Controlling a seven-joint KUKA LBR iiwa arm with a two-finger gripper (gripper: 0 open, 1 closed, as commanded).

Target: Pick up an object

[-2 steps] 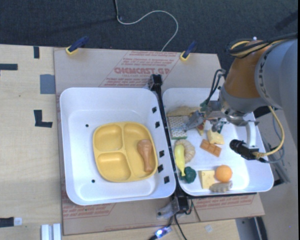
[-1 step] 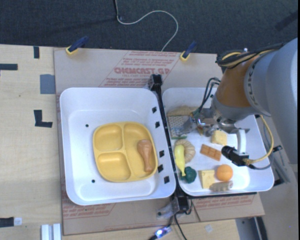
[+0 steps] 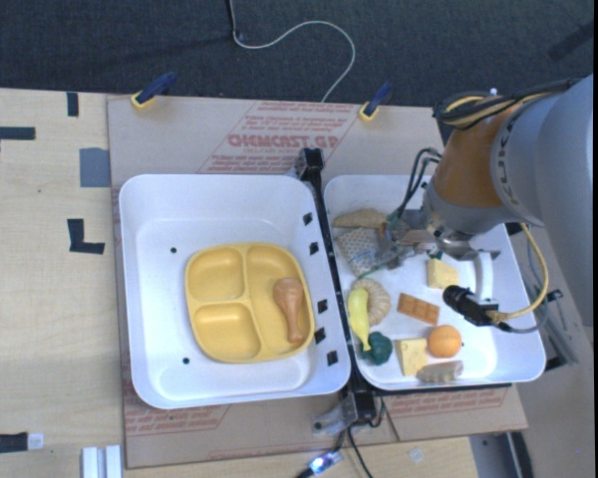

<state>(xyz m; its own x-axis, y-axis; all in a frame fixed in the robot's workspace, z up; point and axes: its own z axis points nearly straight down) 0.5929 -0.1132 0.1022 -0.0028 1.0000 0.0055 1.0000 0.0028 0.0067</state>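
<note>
- Right bin (image 3: 518, 371): holds small toy foods under the gripper (image 3: 397, 247), among them a banana (image 3: 359, 317), a cracker (image 3: 418, 309), an orange (image 3: 444, 342) and cheese wedges.
- Handling (judged): light, rigid plastic, smooth; the cracker's 2 long edges suit a pinch, while the orange may roll.
- Left bin (image 3: 140, 267): a yellow tray (image 3: 219, 307) bears a drumstick (image 3: 292, 307).
- Claw state: cannot tell, since the wrist and cables mask it; items beneath are blurred.

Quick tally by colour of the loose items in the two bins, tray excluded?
Yellow: 3, namely banana, cheese wedge, pale block
Orange: 2, namely orange, cracker
Tan/brown: 4, namely drumstick, bagel, flat piece, ridged piece
Green: 1, namely broccoli
Total: 10
</note>
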